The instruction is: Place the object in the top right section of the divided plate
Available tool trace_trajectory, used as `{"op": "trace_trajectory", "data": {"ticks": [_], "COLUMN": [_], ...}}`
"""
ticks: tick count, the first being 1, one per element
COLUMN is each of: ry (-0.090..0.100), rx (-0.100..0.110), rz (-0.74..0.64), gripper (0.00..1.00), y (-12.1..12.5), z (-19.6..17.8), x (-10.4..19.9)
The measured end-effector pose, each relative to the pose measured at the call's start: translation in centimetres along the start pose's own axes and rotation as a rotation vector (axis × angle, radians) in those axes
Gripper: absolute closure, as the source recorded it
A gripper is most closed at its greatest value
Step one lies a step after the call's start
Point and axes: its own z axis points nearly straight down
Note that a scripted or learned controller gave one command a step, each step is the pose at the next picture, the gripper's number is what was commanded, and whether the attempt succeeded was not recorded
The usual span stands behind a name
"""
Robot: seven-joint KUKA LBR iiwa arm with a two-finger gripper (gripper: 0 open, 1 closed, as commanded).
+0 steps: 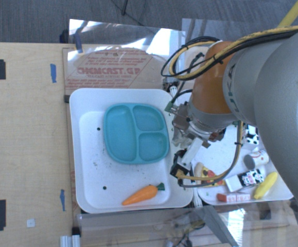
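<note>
Smooth matt teal plastic divided plate (136,133), glossy white plastic bin (84,153), pale matt wooden bench (25,138)

The divided plate (136,133) lies open from above; carrot (143,193) well apart by the left bin (87,179) wall; arm (262,86) overhangs the right bin (218,156), seemingly crowded with toys (251,178).

One fixed overhead camera looks slantwise down on both bins (87,153).

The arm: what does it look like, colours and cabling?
The arm is thick, smooth and grey, with a rounded orange band above the wrist and a grey metal collar below it. Black and yellow cables loop beside the band; a yellow cable runs off the upper right.
</note>
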Motion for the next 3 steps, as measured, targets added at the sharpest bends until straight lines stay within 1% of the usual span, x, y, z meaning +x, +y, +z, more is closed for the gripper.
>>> {"op": "trace_trajectory", "data": {"ticks": [1, 2, 3], "ry": [0.0, 0.0, 0.0], "rx": [0.0, 0.0, -0.001], "rz": [-0.172, -0.099, -0.096], "gripper": [1.0, 1.0, 1.0], "y": [-0.2, -0.5, 5.7], "z": [0.3, -5.1, -2.5], "x": [2.1, -3.1, -6.0]}}
